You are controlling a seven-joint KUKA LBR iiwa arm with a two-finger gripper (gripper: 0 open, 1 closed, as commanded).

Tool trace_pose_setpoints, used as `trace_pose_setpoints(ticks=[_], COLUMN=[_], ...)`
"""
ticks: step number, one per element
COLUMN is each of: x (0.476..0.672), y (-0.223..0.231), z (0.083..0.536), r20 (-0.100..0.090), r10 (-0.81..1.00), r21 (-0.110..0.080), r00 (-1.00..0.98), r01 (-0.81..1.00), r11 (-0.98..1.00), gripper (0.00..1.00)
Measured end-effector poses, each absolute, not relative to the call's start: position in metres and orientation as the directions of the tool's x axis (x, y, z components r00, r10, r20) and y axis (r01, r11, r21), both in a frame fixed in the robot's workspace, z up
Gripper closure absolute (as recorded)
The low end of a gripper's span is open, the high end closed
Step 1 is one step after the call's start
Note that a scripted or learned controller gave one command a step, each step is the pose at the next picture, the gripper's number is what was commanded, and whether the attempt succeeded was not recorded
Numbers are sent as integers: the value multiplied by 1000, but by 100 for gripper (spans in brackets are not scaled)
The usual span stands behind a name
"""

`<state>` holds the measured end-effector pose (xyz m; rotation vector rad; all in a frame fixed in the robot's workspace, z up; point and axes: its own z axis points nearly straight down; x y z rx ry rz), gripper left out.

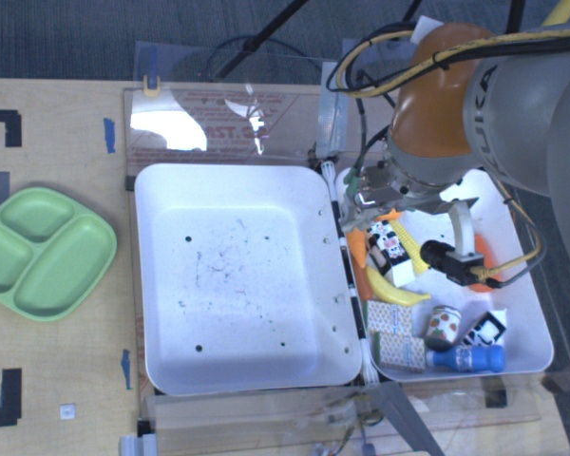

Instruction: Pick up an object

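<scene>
The jaws (375, 218) sit low in the right bin (527, 283); whether they stand apart cannot be told. Just below them lies a banana (391, 288), light, smooth, likely best gripped across its middle.

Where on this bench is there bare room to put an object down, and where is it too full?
The left bin offers a wide bare floor inside its four walls. Bare wood lies below the green divided plate. The right bin is crowded: banana, blue bottle and the arm over it.

Bright overhead light, glare on plexiglass (195, 126).
</scene>
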<state>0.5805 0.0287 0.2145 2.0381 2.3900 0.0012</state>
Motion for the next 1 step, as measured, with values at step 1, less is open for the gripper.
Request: trace_pose_setpoints(ticks=[1], x=[633], y=[-71], z=[296], r20=[-2], r10=[996], r21=[1], r00=[85], r01=[996], r11=[-85], gripper=[100])
